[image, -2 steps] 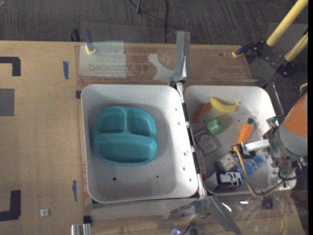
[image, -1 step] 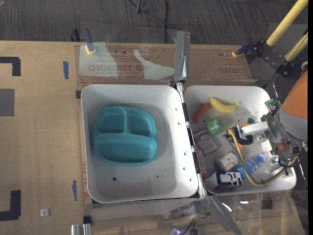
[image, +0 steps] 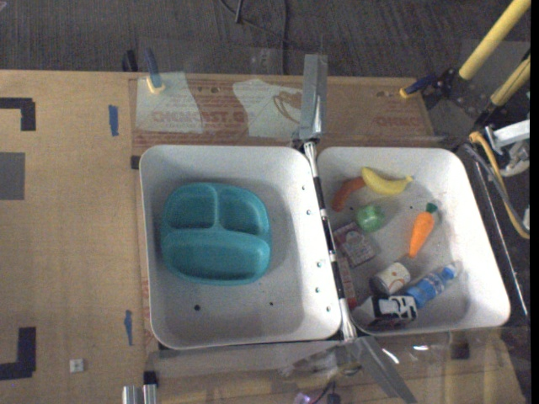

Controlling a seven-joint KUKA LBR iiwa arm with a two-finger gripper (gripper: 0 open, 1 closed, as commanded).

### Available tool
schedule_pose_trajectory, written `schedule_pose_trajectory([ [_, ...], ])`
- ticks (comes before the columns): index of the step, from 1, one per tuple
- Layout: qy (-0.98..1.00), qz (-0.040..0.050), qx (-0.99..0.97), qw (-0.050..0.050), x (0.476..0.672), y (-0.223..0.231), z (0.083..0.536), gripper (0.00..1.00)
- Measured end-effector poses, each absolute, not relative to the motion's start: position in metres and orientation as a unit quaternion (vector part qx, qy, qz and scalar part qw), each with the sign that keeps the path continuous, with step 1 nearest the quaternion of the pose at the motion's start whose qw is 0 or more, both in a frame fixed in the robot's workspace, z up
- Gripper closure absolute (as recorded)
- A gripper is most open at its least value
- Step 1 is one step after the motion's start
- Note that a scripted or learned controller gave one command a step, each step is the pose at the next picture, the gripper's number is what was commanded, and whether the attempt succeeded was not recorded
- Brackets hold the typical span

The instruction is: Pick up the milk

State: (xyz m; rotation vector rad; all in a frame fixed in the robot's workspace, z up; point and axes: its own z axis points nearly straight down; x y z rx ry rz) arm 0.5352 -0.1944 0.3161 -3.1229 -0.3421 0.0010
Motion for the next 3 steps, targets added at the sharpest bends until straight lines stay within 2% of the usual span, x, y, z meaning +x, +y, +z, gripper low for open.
schedule_pose_trajectory([
  [1,-0.109,0.0008,-0.994,0.001,0.535,-0.194,0.316,0.0],
  [2,-0.099,0.0019,-0.995,0.001,0.478,-0.224,0.203,0.0],
  [3,-0.119,-0.0032,-0.993,0.007,0.523,-0.215,0.088,0.0],
])
